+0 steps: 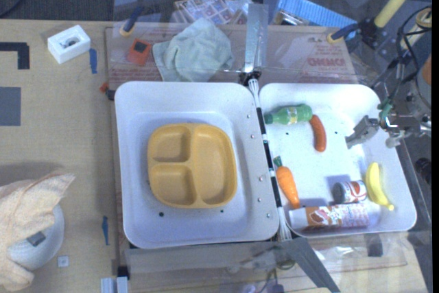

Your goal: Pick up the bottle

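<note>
Lying beside sausage (319, 133), green bottle (289, 114), carrot (286, 186) nearer front

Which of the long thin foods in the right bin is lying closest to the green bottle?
The hot dog, reddish-orange, just right of the bottle. The carrot and the banana lie farther toward the bin's near side.

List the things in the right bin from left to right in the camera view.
Carrot → bottle → sausage → can → banana.
</note>
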{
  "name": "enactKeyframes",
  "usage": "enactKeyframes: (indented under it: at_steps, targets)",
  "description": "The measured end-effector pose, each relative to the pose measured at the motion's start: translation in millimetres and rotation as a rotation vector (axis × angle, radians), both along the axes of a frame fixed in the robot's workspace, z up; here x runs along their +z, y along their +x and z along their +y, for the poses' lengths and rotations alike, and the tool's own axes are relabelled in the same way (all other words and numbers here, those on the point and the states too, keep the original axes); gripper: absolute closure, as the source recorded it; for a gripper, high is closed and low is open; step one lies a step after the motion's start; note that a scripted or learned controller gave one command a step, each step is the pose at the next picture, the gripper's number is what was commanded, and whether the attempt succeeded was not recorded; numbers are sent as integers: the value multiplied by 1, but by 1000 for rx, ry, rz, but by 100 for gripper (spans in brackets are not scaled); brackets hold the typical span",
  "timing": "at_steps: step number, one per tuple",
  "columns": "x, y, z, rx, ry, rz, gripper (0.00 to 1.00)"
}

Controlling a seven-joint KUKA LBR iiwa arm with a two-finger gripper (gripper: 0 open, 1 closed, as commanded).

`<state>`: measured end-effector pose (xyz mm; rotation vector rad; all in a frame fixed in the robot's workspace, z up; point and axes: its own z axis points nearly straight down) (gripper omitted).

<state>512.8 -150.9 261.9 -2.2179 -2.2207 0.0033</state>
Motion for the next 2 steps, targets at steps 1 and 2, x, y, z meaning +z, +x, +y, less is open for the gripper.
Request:
enactKeyframes:
  at_steps: [1, 2]
  targets:
    - [-162, 45, 52, -160, 0, 0, 0]
    - [-90, 142, 46, -96, -2, -4, 0]
